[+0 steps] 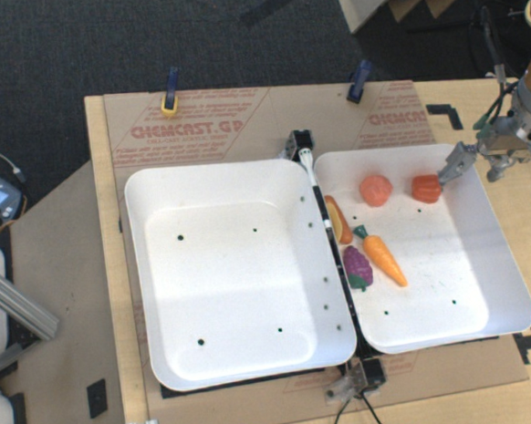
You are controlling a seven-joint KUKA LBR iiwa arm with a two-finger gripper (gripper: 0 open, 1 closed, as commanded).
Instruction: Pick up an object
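Gripper (pixel 475 161) nr red block (pixel 426 188), right bin (pixel 501 234).

I see gripper (pixel 470 165) at right edge: grey metal; 2 slim angled fingers (pixel 452 165); pale boxy wrist block above; thin dark cable beside it; detail blurred.

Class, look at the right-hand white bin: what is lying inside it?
Inside the right bin lie a round pinkish-orange piece, a red piece, a carrot, a purple piece and an orange stick by the divider.
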